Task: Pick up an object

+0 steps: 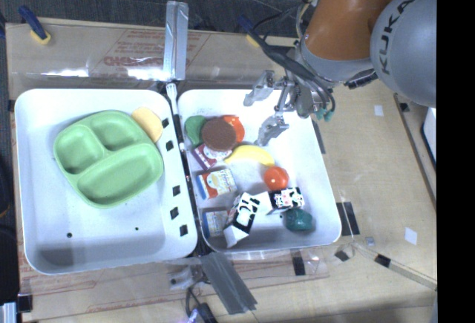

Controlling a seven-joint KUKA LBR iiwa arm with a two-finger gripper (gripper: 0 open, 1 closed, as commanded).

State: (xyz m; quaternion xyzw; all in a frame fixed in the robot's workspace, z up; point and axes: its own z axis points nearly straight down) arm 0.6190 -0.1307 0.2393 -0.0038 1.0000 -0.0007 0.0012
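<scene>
Hand above the right bin's far edge, holding nothing.

Nearest in the right bin [323, 188] lie a dark teal object [299, 221], a black-and-white cow-patterned carton [288, 199] and a black-and-white box [243, 214]; further back — an orange ball [276, 178], a yellow banana [251, 155], a brown-lidded round object [219, 134] and a green piece [195, 127]. The left bin [44, 240] holds a green divided plate [107, 157] with a yellow object [148, 121] just beside its far rim. At the back, the hand [283, 108] hangs released — fingers apart, nothing between them.
</scene>
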